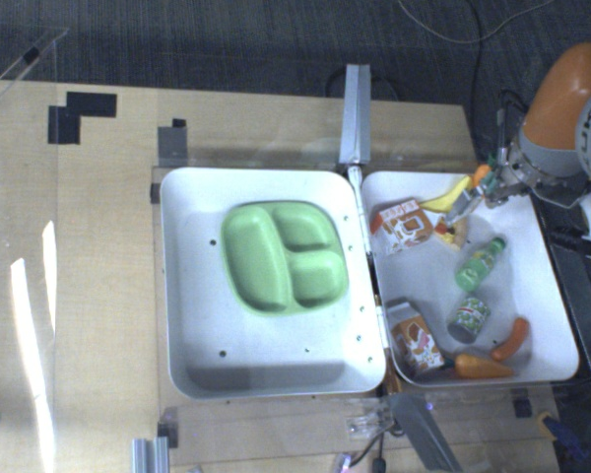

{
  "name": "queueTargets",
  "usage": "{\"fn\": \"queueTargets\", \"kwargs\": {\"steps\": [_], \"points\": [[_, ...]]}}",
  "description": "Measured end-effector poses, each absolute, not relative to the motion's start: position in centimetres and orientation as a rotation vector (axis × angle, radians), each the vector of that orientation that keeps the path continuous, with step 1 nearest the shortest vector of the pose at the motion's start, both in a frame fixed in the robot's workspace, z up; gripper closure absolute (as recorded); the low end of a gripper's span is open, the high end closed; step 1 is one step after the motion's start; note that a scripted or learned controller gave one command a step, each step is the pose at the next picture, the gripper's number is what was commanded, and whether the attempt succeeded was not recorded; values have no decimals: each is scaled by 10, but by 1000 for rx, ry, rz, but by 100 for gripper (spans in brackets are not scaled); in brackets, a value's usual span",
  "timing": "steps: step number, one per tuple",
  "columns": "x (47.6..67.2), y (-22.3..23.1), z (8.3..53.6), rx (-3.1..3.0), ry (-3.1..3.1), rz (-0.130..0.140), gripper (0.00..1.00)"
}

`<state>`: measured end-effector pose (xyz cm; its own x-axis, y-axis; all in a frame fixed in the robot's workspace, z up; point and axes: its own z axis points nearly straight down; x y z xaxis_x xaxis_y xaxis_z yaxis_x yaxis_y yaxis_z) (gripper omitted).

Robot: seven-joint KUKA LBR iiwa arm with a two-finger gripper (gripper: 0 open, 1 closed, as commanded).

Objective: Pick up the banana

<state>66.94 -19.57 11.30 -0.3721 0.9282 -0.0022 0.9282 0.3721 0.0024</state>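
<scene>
Banana [443, 200] lies in your right bin's [557, 294] far corner; gripper [470, 197] sits right at it, grip state unreadable. Next, confirm hold, lift.

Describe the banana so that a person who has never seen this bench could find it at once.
Look at the right bin of the two white ones, at its far edge near the gripper. The banana lies there, just beyond a small brown and white carton. It is the sole yellow, curved thing; its neighbours are a green bottle, a can and orange pieces.
</scene>
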Motion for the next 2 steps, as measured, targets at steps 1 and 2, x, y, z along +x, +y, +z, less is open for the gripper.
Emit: {"fn": "queueTargets", "kwargs": {"steps": [1, 2], "points": [[671, -194, 125, 1748, 2600, 4, 100], [671, -194, 125, 1747, 2601, 4, 0]]}}
